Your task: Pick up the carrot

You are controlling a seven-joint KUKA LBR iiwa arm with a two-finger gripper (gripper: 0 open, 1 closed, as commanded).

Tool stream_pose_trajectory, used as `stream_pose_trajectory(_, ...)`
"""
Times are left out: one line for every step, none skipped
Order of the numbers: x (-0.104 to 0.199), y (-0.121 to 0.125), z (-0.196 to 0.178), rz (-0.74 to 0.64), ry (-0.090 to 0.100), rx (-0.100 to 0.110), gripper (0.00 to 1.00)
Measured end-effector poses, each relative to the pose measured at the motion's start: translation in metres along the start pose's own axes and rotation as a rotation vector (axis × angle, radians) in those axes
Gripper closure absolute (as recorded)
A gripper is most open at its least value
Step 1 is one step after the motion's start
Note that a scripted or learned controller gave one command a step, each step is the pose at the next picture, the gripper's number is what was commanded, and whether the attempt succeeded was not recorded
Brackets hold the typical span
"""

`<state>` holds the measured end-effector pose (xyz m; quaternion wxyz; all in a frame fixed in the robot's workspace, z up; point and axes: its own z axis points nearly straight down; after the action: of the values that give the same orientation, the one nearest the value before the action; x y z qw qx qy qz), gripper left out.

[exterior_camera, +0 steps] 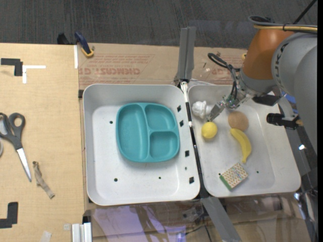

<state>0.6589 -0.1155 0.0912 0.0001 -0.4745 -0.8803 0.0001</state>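
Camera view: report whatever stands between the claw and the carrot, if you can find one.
I cannot tell which item is a carrot, so no blocker can be named. The claw hangs in the right bin, with a white lump, lemon, brown round item and banana close by.

The grey arm (298,69) enters from the right of the camera view, its orange band (265,52) sitting above the wrist at upper right. From the wrist, the gripper (216,111) slants down and to the left, tapering to dark, narrow fingertips. Cables (224,64) loop along the wrist's left side.
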Motion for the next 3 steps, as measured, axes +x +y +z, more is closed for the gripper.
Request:
stream_pose_trajectory(-0.038,-0.070,-0.025,0.344,-0.001,0.000,0.00)
stream_pose_trajectory(0.012,-0.073,-0.005,0.854,0.000,0.004,0.00)
stream_pose_trajectory(-0.059,-0.074,0.000,0.705,0.005,0.001,0.00)
